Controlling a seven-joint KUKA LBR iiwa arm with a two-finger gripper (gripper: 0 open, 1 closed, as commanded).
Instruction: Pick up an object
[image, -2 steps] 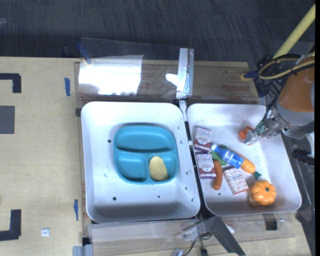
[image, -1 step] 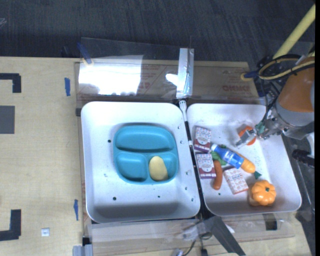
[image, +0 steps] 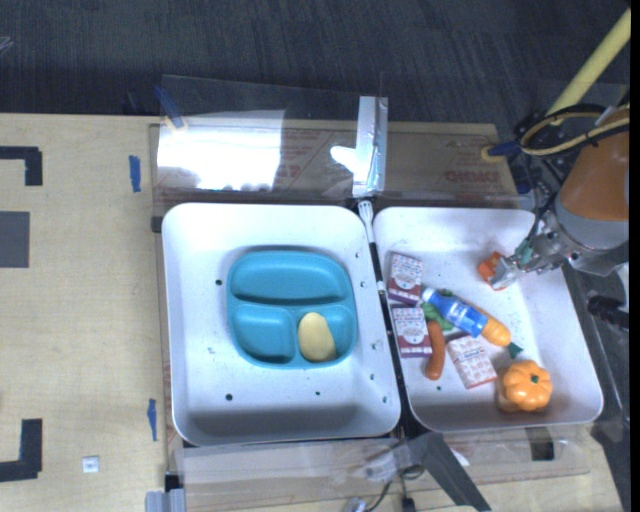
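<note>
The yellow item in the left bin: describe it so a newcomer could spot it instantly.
Find the left white bin; a blue divided tray sits in it. The pale yellow egg-shaped piece lies in the tray's lower right compartment, alone.

Blue three-compartment plastic tray (image: 290, 300) is lying in the left white bin (image: 190, 300), holding a yellow lemon-shaped toy (image: 317, 337) in its lower right compartment; orange toy pumpkin (image: 525, 386) is sitting in the right white bin's (image: 440, 225) near right corner.
</note>
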